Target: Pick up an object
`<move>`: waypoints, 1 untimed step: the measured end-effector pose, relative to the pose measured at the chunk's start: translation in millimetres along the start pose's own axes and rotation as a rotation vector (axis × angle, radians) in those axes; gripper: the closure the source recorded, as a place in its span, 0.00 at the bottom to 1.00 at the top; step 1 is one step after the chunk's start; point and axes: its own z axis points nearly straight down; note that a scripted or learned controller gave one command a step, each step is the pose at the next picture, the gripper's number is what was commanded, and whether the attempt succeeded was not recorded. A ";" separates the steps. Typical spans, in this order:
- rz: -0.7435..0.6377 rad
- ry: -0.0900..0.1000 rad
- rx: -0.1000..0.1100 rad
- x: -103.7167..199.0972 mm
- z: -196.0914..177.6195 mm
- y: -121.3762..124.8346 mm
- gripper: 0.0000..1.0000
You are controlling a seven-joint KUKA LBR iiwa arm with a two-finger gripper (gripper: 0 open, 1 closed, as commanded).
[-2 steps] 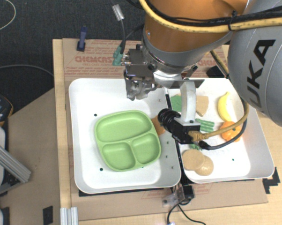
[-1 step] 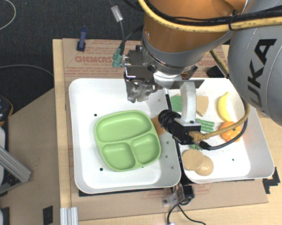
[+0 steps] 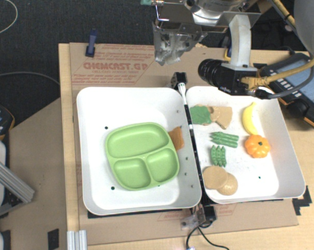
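Observation:
My gripper (image 3: 171, 47) hangs high above the back edge of the bench, behind the left bin (image 3: 90, 139) and over the printed cardboard. The right bin (image 3: 288, 163) holds a yellow banana (image 3: 249, 117), a small orange pumpkin (image 3: 257, 146), a flat green piece (image 3: 201, 114), a tan piece (image 3: 222, 116), two bunches of green beans (image 3: 223, 138) and two tan round cookies (image 3: 220, 180). A green divided plate (image 3: 141, 155) lies in the left bin. A small brown slice (image 3: 176, 138) leans at that plate's right edge.
A cardboard sheet with red print (image 3: 115, 64) lies under and behind the bins. A blue clip (image 3: 91, 43) stands at its back left corner. A black clamp (image 3: 179, 80) sits where the bins meet at the back.

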 end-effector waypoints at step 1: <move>-0.002 -0.012 0.032 14.1 159.4 -35.0 1.00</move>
